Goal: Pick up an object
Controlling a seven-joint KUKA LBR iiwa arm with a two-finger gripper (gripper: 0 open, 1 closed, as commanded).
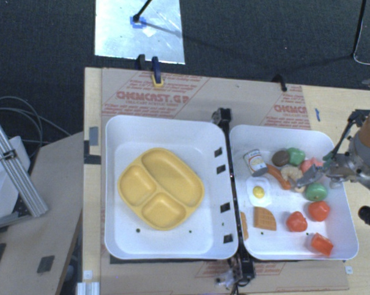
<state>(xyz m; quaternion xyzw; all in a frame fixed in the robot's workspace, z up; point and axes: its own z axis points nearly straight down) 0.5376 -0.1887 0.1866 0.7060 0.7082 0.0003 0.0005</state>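
Camera view: my arm [363,159] comes in from the right edge, w/ my claw [314,173] low over the right bin [342,242], in among the toy food. Can't tell from here how the claw is set; nothing is visibly gripped in it, so I don't count anything as picked.

Right by the claw tip: green ball [316,192] just near of it, beige lump [291,173] and orange carrot [278,176] just left, brown lump [280,158] and green piece [295,156] on the far side. Further near: two red tomatoes [319,210] [297,221], an orange-red piece [321,243], a cracker [264,219], a fried egg [258,192], and a small can [254,160] toward the left.

Left bin [121,132] holds a yellow divided plate [161,187], well apart from me.

Progress, my guess: reach is done, I'm at the pile. Grip & lift are left.
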